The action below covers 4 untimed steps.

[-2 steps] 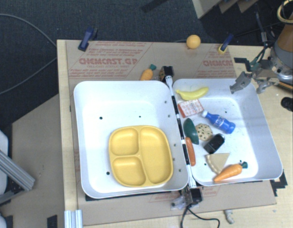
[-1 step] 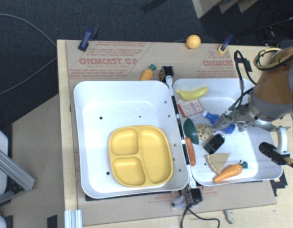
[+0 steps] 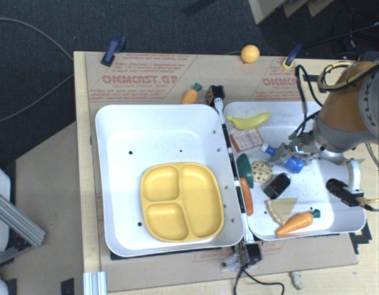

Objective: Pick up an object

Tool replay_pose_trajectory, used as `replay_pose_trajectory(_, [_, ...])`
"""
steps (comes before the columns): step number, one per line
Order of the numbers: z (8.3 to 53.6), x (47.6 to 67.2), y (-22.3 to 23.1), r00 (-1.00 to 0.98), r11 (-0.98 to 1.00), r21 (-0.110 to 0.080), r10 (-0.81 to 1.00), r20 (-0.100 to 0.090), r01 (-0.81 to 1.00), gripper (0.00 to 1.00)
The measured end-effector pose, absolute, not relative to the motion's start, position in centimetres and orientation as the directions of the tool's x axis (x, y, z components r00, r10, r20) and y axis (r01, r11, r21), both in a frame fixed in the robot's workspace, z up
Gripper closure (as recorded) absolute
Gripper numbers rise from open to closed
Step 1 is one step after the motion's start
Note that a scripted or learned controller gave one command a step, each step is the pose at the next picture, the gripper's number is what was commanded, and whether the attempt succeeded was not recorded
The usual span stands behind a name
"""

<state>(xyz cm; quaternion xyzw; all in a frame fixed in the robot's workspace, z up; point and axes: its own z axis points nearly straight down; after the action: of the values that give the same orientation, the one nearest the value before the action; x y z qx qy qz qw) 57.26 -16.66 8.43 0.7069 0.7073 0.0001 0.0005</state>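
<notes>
Gripper [image 3: 292, 154] hung low over the right bin [image 3: 343, 223], right on top of a small blue object [image 3: 293, 163], though I couldn't tell whether it was clenched or released. That object was bright blue and stubby, half tucked under the gripper near the bin's middle, just beside a black block [image 3: 277, 185].

Arm [image 3: 346, 112] from right — claw [image 3: 292, 154] low

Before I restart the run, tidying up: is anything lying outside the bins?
Yes. An orange ball sits on the bench's far edge, and a small toy carrot lies just behind the left bin.
</notes>
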Motion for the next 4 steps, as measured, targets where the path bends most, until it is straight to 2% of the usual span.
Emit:
replay_pose_trajectory(1, [8.4, 53.5, -14.2, 0.001, -0.001, -0.001, 1.0, 0.001, 1.0, 0.0])
replay_pose_trajectory(2, [9.4, 53.5, -14.2, 0.001, -0.001, 0.0, 1.0, 0.0, 1.0, 1.0])
replay_pose_trajectory(3, [22.0, 53.3, -8.8, -0.002, 0.002, 0.002, 1.0, 0.0, 1.0, 1.0])
replay_pose_trajectory(4, [22.5, 59.5, -4.4, -0.002, 0.002, 0.002, 1.0, 0.0, 1.0, 1.0])
